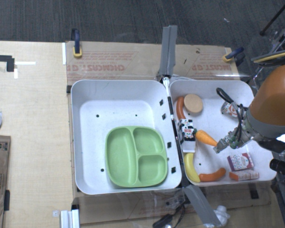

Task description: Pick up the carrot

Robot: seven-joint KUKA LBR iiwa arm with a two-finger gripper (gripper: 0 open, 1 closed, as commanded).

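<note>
Orange carrot (pixel 205 138) — just beside gripper (pixel 222 145), ungrasped

**Surfaces around my bins**

My bins (pixel 80 127) look like smooth, matt white plastic. In the left one sits a green divided plate (pixel 136 156), plastic with a soft sheen. The carrot (pixel 205 138) looks glossy and smooth. Behind the bins lies matt brown cardboard (pixel 116 63); left of them, pale wood bench (pixel 28 127).
</note>
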